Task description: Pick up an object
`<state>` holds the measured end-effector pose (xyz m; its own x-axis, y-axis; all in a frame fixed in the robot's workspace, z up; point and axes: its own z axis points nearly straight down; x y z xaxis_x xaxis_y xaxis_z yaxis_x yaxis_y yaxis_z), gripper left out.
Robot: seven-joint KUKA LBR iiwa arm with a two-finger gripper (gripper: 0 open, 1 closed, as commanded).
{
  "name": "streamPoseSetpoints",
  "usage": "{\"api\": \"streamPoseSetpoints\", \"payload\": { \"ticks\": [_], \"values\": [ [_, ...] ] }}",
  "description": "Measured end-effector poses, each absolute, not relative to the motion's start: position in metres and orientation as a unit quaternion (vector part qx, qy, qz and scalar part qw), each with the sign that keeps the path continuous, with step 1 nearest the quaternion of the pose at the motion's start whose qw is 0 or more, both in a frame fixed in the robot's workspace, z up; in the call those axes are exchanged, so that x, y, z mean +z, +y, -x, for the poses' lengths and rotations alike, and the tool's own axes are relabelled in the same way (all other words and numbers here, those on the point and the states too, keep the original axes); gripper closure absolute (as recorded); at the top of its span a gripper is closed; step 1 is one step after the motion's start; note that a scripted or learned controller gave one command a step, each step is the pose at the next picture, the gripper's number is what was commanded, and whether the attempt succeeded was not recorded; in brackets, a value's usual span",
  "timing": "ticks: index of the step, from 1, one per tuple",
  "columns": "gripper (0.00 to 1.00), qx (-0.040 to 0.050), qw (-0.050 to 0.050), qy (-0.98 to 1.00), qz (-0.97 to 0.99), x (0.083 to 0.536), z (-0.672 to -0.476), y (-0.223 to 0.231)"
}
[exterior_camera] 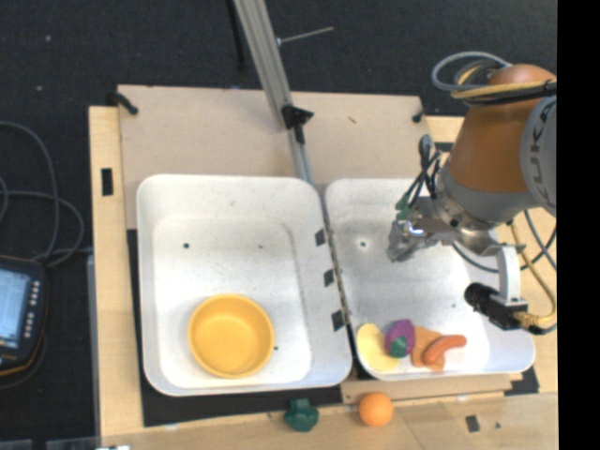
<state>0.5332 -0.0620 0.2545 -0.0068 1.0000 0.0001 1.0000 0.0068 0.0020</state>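
In the right white bin [375, 204], which serves as the landmark here, the arm's gripper [405, 244] hangs over the bare floor a little past the bin's middle toward its far wall. Whether its jaws are apart or together cannot be told, since the tip is small and seen from above against the pale plastic. Nothing can be seen between them. The grey arm with its orange band [497, 148] rises over this bin's right side.

Along the near wall of the right bin lies a small cluster of toy items: a yellow banana-like piece [369, 343] at the left, a purple item [401, 331] with a green one [397, 347] touching it, and an orange carrot-like piece [441, 347] at the right. The cluster is well apart from the gripper, nearer the camera.

Left of this bin, touching it edge to edge, is the left white bin [169, 204], holding a yellow bowl [231, 335] upright near its front. Just outside the right bin's near wall, on the bench [206, 125], rest an orange ball [375, 409] and a green object [301, 415].
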Motion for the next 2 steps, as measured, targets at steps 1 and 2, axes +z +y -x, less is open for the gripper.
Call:
{"api": "streamPoseSetpoints", "payload": {
  "ticks": [1, 2],
  "values": [
    [1.0, -0.0003, 0.0, 0.709, -0.705, 0.246, -0.538, -0.016],
    [1.0, 0.0011, 0.0, 0.71, -0.704, 0.247, -0.562, 0.034]
  ]
}}
